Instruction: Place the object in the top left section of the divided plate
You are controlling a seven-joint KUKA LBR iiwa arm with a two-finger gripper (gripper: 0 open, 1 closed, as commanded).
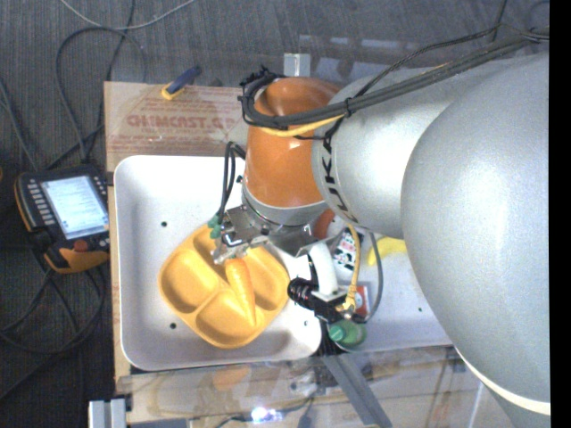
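The yellow plate (pixel 219 292) sits in the left bin (pixel 143 239), turned at an angle so its three sections fan out toward the near-left corner. An orange thing, carrot-like in shape, lies on the plate (pixel 241 279) along the ridge between sections, its narrow end up under the wrist. That is the object as far as I can judge, though I cannot tell for sure which section it lies in, nor whether it lies free or hangs from the tool. The gripper (pixel 234 246) is right above its upper end, tucked under the orange band (pixel 281 150) and the grey wrist, and from here I cannot tell how it is set or whether it has hold of anything. So the task looks to be at or near the placing step: the object is over or on the plate, but whether it is in the top left section, and let go, is not settled by what shows. What may be left is a release and a lift clear. The arm (pixel 446 194) reaches in from the right, its big grey body filling that side and covering most of the right bin, the wrist pointing nearly straight down over the plate's upper right part, with cables (pixel 312 292) looping beside it.
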